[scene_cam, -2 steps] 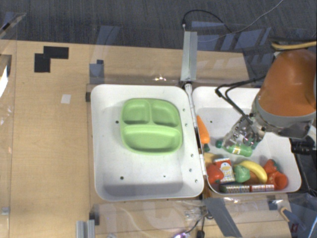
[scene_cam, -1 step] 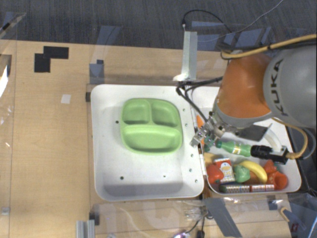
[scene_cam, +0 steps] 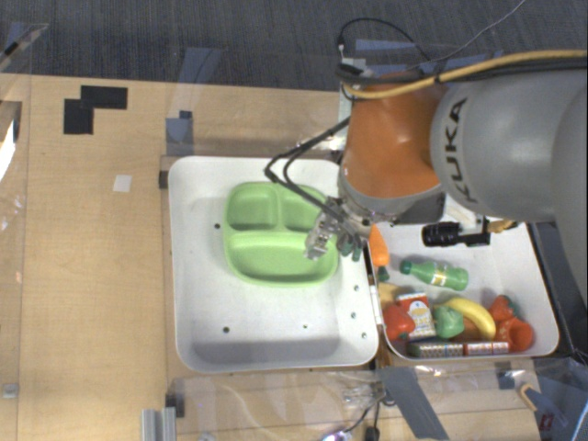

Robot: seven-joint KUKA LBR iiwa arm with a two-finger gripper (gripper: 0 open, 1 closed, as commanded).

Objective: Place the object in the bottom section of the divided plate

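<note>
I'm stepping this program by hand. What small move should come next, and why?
Probably a short lowering toward the plate's bottom section. The end effector hangs over the right edge of the green divided plate in the left bin. Whether it carries anything is unclear, so check that first.

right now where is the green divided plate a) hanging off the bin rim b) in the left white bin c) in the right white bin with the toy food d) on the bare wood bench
b: the green plate lies flat on the floor of the left bin, while the toy food, such as the banana, sits in the right bin.
</note>
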